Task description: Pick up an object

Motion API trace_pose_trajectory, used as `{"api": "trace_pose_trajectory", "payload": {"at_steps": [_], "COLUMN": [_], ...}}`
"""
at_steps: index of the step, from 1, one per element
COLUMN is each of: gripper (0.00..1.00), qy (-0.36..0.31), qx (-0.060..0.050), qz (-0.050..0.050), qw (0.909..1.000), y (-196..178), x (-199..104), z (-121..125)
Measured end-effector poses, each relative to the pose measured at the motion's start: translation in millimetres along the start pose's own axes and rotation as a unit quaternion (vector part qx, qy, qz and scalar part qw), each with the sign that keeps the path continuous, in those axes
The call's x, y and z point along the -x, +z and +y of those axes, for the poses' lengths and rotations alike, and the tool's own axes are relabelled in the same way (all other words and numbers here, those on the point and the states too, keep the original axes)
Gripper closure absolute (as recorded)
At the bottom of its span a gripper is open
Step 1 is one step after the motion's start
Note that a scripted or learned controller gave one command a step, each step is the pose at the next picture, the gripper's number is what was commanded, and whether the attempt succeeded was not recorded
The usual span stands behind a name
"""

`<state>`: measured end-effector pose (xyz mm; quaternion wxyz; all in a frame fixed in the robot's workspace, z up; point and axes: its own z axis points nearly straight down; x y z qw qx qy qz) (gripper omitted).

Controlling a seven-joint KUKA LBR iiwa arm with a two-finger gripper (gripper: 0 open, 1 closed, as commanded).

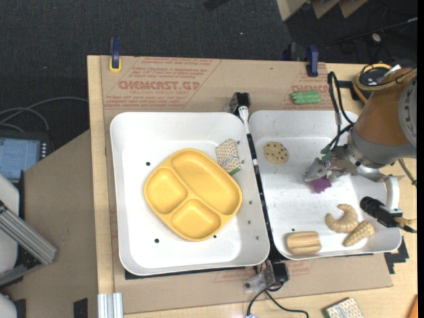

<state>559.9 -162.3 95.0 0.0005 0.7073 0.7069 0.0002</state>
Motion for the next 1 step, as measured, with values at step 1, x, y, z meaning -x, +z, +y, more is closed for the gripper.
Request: {"api": "trace_pose_trajectory", "payload": {"at_steps": [1], "gripper": [1.00], "qy": [-0.006], "qx": [0.007], "qz": [0.001], "qw": [1.0000], "y": [-96.4], "x": [-95.8], "z": [44.7]}}
